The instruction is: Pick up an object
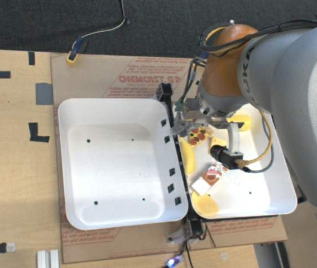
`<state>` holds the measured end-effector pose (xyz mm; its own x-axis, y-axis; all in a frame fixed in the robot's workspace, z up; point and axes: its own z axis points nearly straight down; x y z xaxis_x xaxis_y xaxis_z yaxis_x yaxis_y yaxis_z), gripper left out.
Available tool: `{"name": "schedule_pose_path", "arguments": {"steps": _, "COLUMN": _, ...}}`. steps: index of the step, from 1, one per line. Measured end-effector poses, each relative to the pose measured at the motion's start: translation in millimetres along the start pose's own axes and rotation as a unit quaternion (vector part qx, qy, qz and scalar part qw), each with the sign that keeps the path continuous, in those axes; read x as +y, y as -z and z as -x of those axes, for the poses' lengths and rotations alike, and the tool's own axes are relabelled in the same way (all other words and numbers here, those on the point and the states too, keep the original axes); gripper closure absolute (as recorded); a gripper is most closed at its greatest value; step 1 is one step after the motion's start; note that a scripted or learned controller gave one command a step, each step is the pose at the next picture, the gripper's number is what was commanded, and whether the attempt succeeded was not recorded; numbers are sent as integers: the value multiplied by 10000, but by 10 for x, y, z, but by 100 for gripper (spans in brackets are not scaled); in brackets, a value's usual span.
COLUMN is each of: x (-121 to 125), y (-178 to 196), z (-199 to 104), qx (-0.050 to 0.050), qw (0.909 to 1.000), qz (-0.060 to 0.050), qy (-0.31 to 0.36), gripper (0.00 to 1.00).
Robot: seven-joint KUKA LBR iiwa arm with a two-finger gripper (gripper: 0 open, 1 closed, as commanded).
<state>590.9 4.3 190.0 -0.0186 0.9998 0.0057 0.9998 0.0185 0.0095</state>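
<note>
From my screen the tool [191, 120] sits low over the upper left corner of the right bin [270, 208], close against the wall it shares with the left bin [114, 166]. The grey arm [281, 94] and its orange band [225, 66] cover most of it, so I cannot tell whether the tool is apart or together, and I see nothing clamped in it. Just beside the tool, a little lower and to the right, lies a small orange and red piece [199, 135]. Below that is a banana [189, 156], lying lengthwise along the left wall of the right bin. Further down the same bin I see a small brown and white item [213, 174], with a white card [200, 187] touching it at its lower left. A round yellow disc [206, 205] rests near the bottom left corner, just beside the card. Another yellow piece [242, 121] shows near the top of the bin, partly under the arm. All the things I could pick are in that right bin. Both bins stand on a sheet of cardboard [142, 77] with red print, which lies on the wooden worktop [13, 166]. Beyond the cardboard's top left corner a cable with a yellow tip [75, 52] trails off over dark flooring [47, 10].
</note>
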Motion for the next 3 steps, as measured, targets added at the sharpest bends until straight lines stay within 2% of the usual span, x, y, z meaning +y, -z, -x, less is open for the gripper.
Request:
{"name": "schedule_pose_path", "arguments": {"steps": 1, "x": -1072, "y": -831, "z": -1215, "qx": -8, "qw": 9999, "qz": -134, "qy": -24, "gripper": 100}}
{"name": "schedule_pose_path", "arguments": {"steps": 2, "x": -1041, "y": -1056, "z": -1950, "qx": -30, "qw": 10000, "qz": -42, "qy": -67, "gripper": 100}}
{"name": "schedule_pose_path", "arguments": {"steps": 3, "x": -1037, "y": -1048, "z": -2113, "qx": -45, "qw": 9999, "qz": -38, "qy": -91, "gripper": 100}}
